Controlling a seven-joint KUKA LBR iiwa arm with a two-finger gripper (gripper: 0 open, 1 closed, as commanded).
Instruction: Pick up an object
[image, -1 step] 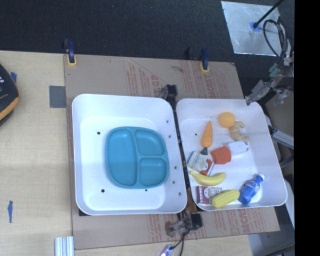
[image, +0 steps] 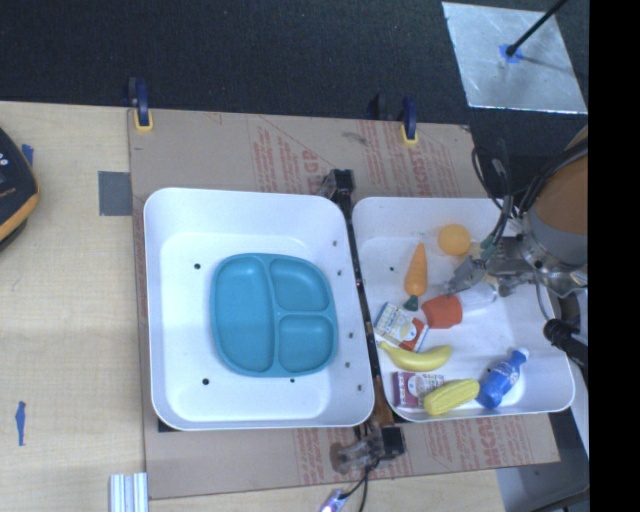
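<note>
- Yellow corn (image: 451, 396) and a blue bottle (image: 501, 378) lie at the right bin's (image: 540, 402) 6 o'clock edge; your pick is not yet made.
- At centre, you see the gripper (image: 468, 281), fingers apart, nothing between them, just beside the red object (image: 443, 311).
- Toward 12 o'clock lies the orange ball (image: 454, 239).

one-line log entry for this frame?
pincer over right bin, beside red object | nothing seen held | carrot, banana, corn, blue bottle loose | blue tray in left bin

Pale wooden bench (image: 70, 330) under brown cardboard sheet (image: 290, 155), dark carpet floor (image: 250, 50) beyond.
</note>
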